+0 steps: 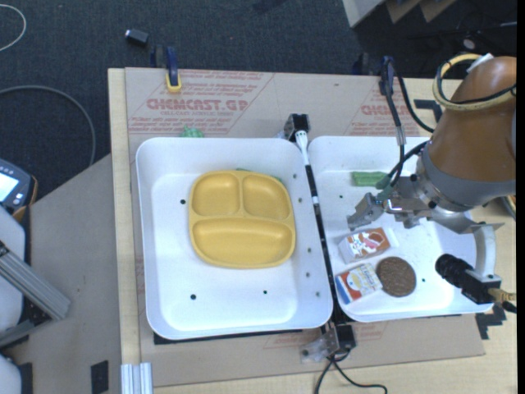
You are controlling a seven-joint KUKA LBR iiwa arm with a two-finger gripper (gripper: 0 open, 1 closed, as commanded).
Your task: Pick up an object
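- Objects for picking lie in the right bin [459, 302], in the lower right part of the frame: a small packet [367, 243] with red and white print, a second packet [358, 281] just below it, a brown round disc [398, 276] touching or almost touching that second packet, and a green flat piece [368, 178] higher up near the bin's upper wall.
- I see my gripper [367, 212] at the middle right of the frame, above the right bin, between the green piece and the upper packet.
- I judge it is placed there because the upper packet is the nearest target; nothing is between the fingers, so I hold nothing yet.
- Whether the fingers stand apart or together, I cannot tell from this slanted view.
- My left bin [164, 294] carries a yellow divided plate [242, 218] in its centre, well apart from the arm.
- I think the packets are flat and thin, so a grasp from above could slip off them; the disc seems a thicker choice.
- A divider bar [312, 212] runs between both bins, just left of the packets.
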